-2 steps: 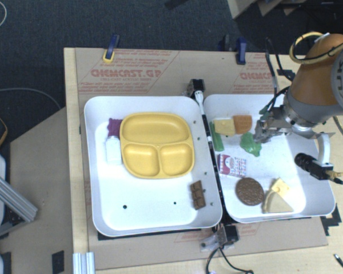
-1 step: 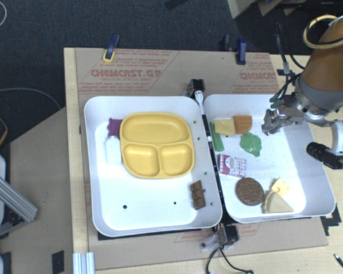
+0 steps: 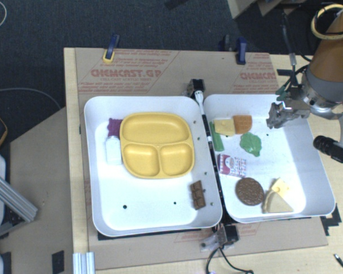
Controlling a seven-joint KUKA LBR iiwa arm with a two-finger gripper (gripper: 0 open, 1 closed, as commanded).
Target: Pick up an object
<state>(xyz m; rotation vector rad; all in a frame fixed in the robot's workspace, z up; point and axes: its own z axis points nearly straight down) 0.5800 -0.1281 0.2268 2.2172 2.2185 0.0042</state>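
— Cardboard sheeting (image 3: pixel 160 67) printed in red is seen under the two shallow white plastic bins; dark carpet (image 3: pixel 46 27) is seen beyond the bench.

— What is held in the left bin (image 3: pixel 100 198)?

— A yellow three-compartment plastic tray (image 3: pixel 157 143) is placed at its centre, a purple item (image 3: pixel 114 126) and a white bottle (image 3: pixel 112 150) at nine o'clock of it, a brown chocolate-like block (image 3: pixel 198 194) at five o'clock.

— And the right bin (image 3: pixel 308 153)?

— A green crumpled toy (image 3: pixel 251 143) is found near its centre, a yellow block (image 3: pixel 223 127) and an orange-brown block (image 3: pixel 242 123) at eleven o'clock of that, a brown round cookie (image 3: pixel 250 190) and pale cheese wedges (image 3: pixel 278 197) at six o'clock.

— The gripper (image 3: pixel 279 117)?

— It is seen at two o'clock of the green toy, apart from it. Whether it is spread or pressed together cannot be told; nothing is seen gripped.
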